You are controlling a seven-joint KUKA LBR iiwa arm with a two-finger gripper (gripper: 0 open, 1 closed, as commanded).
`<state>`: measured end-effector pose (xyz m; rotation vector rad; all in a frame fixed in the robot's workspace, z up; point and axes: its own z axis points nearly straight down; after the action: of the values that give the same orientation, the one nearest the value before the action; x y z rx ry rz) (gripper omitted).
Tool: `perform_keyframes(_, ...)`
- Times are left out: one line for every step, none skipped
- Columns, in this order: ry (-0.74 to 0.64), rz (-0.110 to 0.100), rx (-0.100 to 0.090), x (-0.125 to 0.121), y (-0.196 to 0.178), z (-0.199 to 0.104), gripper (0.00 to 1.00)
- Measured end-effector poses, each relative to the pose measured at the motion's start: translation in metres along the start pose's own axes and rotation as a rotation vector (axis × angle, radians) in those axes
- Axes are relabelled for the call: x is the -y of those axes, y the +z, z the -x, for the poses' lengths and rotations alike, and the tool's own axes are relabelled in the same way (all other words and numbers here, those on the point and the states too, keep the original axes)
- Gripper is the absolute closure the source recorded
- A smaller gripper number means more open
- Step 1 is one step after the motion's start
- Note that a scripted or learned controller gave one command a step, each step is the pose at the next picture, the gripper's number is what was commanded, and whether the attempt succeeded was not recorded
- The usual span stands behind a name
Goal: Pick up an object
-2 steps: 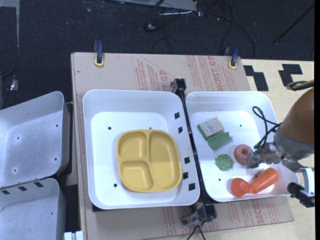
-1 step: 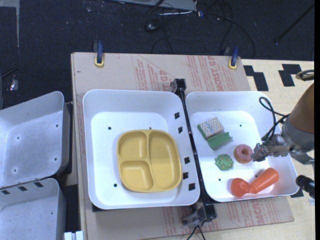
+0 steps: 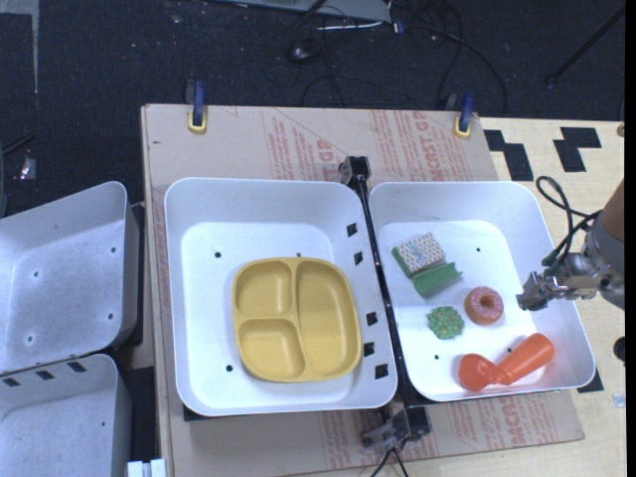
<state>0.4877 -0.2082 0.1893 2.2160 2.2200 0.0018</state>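
Brown ring-shaped toy doughnut (image 3: 485, 305) lies flat in right white bin (image 3: 517, 202), nearest gripper (image 3: 534, 293) at bin's right rim | finger spread: cannot tell | risk: descent clips rim, or fingers nudge orange plastic carrot-like toy (image 3: 505, 362) or green knobbly toy (image 3: 445, 321) nearby | doughnut small, low, rounded; likely slips.

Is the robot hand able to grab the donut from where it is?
Probably yes. The gripper sits at the right bin's right edge, and the donut lies just to its left with bare floor between. The orange toy lies nearer the front, out of the way.
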Motion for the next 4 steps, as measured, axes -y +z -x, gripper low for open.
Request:
perform_keyframes(-0.001, 0.000, 0.000, 0.004, -0.043, 0.002, 1.00)
perform_keyframes(-0.004, -0.005, -0.004, -0.001, -0.044, -0.061, 1.00)
perform_keyframes(-0.005, -0.003, -0.003, -0.004, -0.053, -0.111, 1.00)
perform_keyframes(-0.004, -0.006, -0.003, -0.010, -0.043, -0.170, 1.00)
